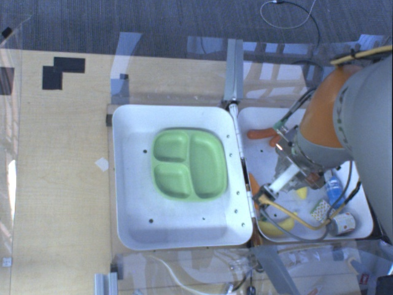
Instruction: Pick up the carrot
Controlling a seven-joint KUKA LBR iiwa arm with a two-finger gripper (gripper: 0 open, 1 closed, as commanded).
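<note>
Carrot (260, 134) near right bin's (245, 120) far-left corner, beside arm (344, 118).

Left bin (126, 183) is wide open around the green tray (188, 163), room on every side. Right bin (249, 125) is tight: the arm (344, 112) hangs over it, clutter crowds its near end, cables loop across.

One fixed camera looks down slantwise on both bins (123, 165); arm (362, 115) enters from right.
</note>
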